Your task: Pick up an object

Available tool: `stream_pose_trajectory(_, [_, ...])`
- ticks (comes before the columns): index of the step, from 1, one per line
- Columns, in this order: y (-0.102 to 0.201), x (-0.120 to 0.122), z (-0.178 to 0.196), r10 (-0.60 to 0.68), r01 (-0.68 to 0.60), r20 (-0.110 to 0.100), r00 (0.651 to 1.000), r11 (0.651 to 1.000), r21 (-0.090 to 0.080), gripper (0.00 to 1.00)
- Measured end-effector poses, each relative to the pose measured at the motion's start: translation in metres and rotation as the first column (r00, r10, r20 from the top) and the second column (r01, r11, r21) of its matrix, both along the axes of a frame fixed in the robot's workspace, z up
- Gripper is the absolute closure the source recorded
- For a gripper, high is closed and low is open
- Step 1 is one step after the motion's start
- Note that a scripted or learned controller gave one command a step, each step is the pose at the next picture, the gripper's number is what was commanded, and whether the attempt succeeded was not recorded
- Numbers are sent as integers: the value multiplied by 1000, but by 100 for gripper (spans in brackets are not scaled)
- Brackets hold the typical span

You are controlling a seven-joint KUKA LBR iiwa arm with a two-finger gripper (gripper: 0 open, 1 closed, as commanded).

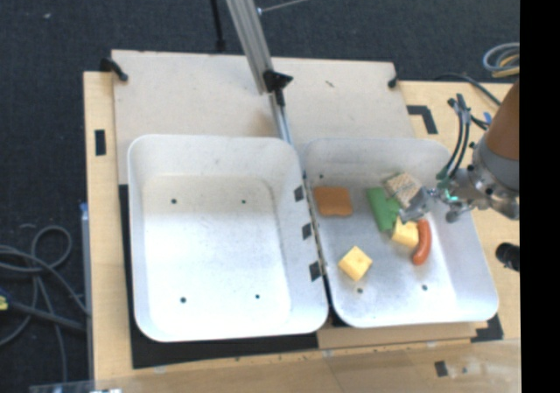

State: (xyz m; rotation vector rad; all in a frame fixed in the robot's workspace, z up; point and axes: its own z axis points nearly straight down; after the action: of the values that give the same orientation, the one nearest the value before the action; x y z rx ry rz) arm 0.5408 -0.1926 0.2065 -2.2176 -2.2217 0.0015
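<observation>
Even, diffuse overhead light; left bin point(214, 238) slightly overexposed, soft shadows beneath its rim; image low-resolution, mildly soft throughout

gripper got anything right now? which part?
Cannot tell. The gripper sits low in the right bin, right against the speckled block and yellow piece, but no object is visibly between its fingers.

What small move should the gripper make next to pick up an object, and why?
Probably a short descent, then a close. The gripper hangs over the right bin, at the cluster of the tan block, green piece, small yellow piece and orange sausage. Nothing shows between its fingers.
</observation>
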Motion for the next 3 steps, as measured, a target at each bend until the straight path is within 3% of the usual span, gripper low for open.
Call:
stream_pose_trajectory(1, [0,1,3,0,0,5,1000,1000,-1,0])
stream_pose_trajectory(2, [-2,-2,-60,-3,3,-2,1000,1000,-2,0])
stream_pose_trajectory(3, [-3,-2,-106,-4,4,4,1000,1000,-4,0])
